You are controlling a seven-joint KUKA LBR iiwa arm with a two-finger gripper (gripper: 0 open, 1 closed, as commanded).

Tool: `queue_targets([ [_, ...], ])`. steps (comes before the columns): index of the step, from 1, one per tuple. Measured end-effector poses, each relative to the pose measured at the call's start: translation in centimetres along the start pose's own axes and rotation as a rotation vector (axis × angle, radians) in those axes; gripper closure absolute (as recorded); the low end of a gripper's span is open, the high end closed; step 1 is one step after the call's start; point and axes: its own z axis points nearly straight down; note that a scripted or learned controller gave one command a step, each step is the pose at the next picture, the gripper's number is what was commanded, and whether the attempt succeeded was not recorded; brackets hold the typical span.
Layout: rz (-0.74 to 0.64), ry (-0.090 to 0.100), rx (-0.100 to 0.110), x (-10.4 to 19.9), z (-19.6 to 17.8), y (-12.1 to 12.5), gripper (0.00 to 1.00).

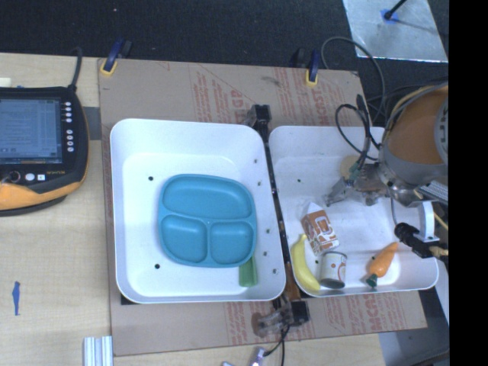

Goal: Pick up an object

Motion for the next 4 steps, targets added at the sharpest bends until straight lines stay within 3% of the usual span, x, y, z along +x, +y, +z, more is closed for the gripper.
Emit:
queue_targets([
  [1, 0.0, 0.001, -0.004, -3.2, -0.1, 6.4, 0.0],
  [2, -0.001, 0.0, -0.005, -3.8, -8.0, 8.2, 0.0],
  [3, 0.0, 0.0, 0.001, 1.5, -3.4, 2.1, 0.0],
  [4, 0.002, 0.0, -0.003, 4.0, -1.0, -2.6, 0.0],
])
